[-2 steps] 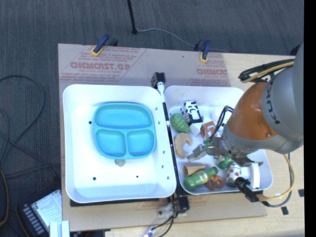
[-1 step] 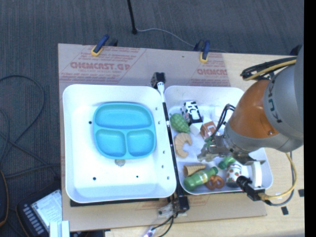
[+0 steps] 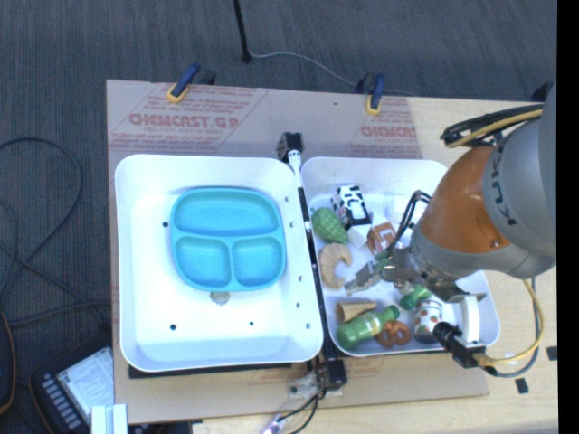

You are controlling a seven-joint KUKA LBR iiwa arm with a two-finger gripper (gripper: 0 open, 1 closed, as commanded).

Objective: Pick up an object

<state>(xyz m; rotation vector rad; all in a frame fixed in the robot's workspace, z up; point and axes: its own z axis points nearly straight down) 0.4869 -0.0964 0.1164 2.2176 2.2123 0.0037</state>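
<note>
Bins side by side: left bin point(image 3: 136, 242) carries a blue divided tray point(image 3: 228, 239), right bin point(image 3: 425, 168) is the cluttered pick source, so the arm point(image 3: 493, 206) hangs over it. Gripper point(image 3: 366, 277) sits low with fingers spread (nothing visibly between them), beside the croissant point(image 3: 334, 265), the likeliest target. Green bottle point(image 3: 366, 325), cone point(image 3: 355, 310) and pretzel point(image 3: 394, 334) crowd the near wall.
</note>
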